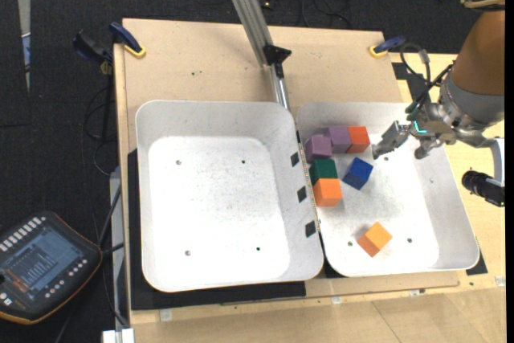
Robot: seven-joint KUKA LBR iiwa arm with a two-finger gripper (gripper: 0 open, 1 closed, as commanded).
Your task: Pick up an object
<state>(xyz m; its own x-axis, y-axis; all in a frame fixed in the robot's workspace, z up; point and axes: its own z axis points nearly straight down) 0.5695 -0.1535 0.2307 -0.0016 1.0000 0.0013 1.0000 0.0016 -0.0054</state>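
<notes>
In the right-hand bin [450, 245], a cluster of small blocks sits near the inner wall that borders the left bin [152, 173]: two purple blocks [331, 142] side by side, an orange-red block [359, 138] touching the right one, a green block [324, 169] just below the purple pair, and an orange block [327, 192] pressed against the green one's lower side. A blue block [358, 173] lies tilted just to the right of the green and orange ones, slightly apart from them. A second orange block [374, 239], turned at an angle, rests alone nearer the front of the same bin, well apart from the cluster. The gripper [401, 142] hangs over the upper right part of this bin, to the right of the orange-red block and above the blue one; its two fingers are spread apart, with nothing between them. The grey arm [474, 100] with its orange band reaches in from the right edge. A metal pole [245, 0] slants down to the bench behind the bins, and a handheld control pendant [40, 261] lies at the lower left, off the bench.
</notes>
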